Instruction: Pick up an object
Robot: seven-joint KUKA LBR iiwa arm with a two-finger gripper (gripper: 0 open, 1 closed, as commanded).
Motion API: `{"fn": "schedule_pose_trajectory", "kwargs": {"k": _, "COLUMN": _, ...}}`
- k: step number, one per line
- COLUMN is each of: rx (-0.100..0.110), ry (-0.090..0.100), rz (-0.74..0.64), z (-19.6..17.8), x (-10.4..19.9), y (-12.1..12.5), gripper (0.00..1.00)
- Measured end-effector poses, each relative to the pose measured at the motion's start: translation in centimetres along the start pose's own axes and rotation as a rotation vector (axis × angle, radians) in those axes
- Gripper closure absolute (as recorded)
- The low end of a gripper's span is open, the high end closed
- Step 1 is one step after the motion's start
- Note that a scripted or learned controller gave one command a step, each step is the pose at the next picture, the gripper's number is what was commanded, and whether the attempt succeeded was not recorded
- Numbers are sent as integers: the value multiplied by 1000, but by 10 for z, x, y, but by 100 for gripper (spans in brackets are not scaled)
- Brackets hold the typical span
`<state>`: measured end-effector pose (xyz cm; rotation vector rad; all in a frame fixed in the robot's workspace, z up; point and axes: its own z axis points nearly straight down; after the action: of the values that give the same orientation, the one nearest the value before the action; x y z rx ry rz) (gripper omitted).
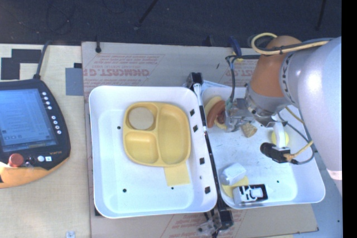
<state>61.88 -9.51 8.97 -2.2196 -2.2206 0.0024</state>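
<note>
Tool [237,120] sat low in right bin [301,187], just beside orange-tan food piece [214,111] by the divider, likely its pick target; grip state couldn't be told, nothing visibly held.

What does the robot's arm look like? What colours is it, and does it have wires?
The arm is big, round and smooth, shiny grey, with an orange band just above the wrist. A yellow cable loops over the top of it, and thinner dark wires hang beside it. The tool at the end is small, made of grey metal parts.
</note>
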Motion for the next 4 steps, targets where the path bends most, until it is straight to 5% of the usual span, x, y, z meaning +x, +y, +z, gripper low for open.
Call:
{"fn": "schedule_pose_trajectory", "kwargs": {"k": 1, "rx": -4, "ry": 0, "rz": 4, "z": 0, "x": -43, "y": -70, "gripper": 0}}
{"fn": "schedule_pose_trajectory", "kwargs": {"k": 2, "rx": -5, "ry": -1, "rz": -3, "z": 1, "x": -23, "y": -3, "gripper": 0}}
{"fn": "schedule_pose_trajectory", "kwargs": {"k": 3, "rx": -3, "ry": -2, "rz": 6, "z": 0, "x": -99, "y": -44, "gripper": 0}}
{"fn": "schedule_pose_trajectory", "kwargs": {"k": 4, "rx": -6, "ry": 1, "rz": -8, "z": 2, "x": 5, "y": 28, "gripper": 0}}
